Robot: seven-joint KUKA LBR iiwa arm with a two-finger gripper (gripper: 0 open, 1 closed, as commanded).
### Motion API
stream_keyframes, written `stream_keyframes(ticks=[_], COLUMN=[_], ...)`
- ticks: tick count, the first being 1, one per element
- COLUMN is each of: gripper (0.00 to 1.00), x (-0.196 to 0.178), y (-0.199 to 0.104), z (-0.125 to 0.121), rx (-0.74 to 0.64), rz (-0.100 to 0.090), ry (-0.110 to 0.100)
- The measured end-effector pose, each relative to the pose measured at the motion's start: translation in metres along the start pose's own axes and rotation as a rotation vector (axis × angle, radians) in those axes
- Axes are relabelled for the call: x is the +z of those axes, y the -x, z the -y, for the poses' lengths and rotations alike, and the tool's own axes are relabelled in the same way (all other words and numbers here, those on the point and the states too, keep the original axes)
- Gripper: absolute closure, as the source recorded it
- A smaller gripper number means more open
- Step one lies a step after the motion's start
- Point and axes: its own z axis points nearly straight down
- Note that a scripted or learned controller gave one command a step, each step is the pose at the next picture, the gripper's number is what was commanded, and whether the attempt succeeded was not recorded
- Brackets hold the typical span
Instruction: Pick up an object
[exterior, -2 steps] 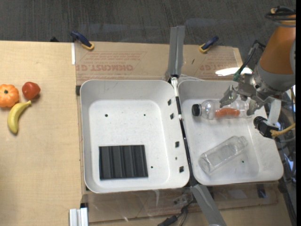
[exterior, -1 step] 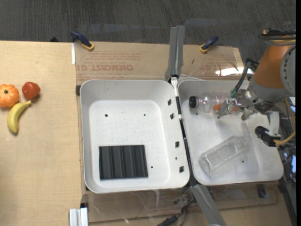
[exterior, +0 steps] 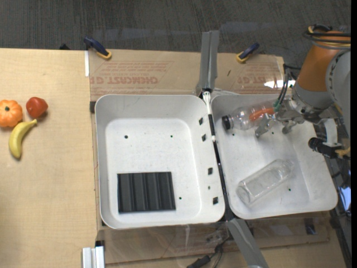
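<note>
Overhead, at a slant: two shallow white bins side by side on a worktop [exterior: 44,194] of pale wood, cardboard beneath them. In the right bin [exterior: 312,197], near its back wall, a small clear bottle [exterior: 242,118] with a black cap and an orange label, lying on its side, cap toward the left bin. Just beside it on the right, the hand [exterior: 274,126], low over the bin floor, metal fingers pointing down and apart, nothing seen between them; bottle close by the nearer finger, touching or not, cannot tell. Behind the hand, the grey arm [exterior: 340,82] with its orange band [exterior: 318,66], reaching in from the right. Nearer the front of the same bin, a larger clear plastic container [exterior: 265,180], lying tilted, well apart from the hand. In the left bin [exterior: 106,149], a dark ribbed tray [exterior: 146,191] flat at the front. Far left on the worktop, an orange [exterior: 9,114], a red apple [exterior: 37,107] and a banana [exterior: 19,138] grouped closely together
</note>
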Motion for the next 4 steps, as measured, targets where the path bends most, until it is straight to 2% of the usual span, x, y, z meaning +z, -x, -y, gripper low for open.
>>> stream_keyframes(ticks=[1,2,3,4], gripper=[0.0,0.0,0.0,0.0], x=[-0.001,-0.022,-0.007,-0.009], y=[0.013,0.004,0.001,-0.05], z=[0.002,0.068,0.007,-0.02], rx=[-0.181,-0.226,-0.298,-0.279], rz=[0.009,0.024,0.026,0.027], ry=[0.006,0.059,0.057,0.059])
